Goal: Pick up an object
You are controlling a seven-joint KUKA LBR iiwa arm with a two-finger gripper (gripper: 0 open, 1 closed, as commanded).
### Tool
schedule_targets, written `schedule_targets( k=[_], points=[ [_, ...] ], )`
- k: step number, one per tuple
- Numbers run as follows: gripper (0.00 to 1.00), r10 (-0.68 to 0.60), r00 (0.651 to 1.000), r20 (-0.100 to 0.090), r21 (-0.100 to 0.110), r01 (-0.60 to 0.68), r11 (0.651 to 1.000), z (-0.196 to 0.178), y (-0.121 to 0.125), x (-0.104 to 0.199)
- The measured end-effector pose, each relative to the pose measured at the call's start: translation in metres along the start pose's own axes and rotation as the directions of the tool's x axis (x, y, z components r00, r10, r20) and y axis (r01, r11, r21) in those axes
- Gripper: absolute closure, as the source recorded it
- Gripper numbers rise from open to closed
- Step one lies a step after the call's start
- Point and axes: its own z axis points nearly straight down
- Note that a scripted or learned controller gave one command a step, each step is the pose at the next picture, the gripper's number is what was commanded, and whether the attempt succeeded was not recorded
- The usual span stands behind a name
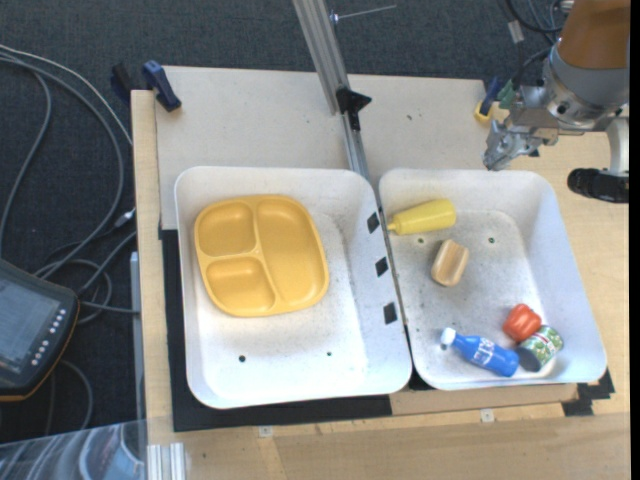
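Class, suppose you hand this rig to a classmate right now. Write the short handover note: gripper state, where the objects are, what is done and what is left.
Gripper: above the far rim of the right bin, nothing between its fingers; open or shut is not clear.
Right bin: yellow bottle near the far left corner, tan piece just in front of it, blue bottle, red piece and green can grouped at the near right corner.
Left bin: yellow divided plate.
Done: nothing picked yet.
Left: lower onto one object, grasp and lift it.
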Motion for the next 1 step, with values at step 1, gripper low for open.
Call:
schedule_targets(
  k=[1],
  points=[
    [1.0,0.0,1.0,-0.001,0.006,0.0,1.0,-0.0023,0.0008,0.0003]
  ],
)
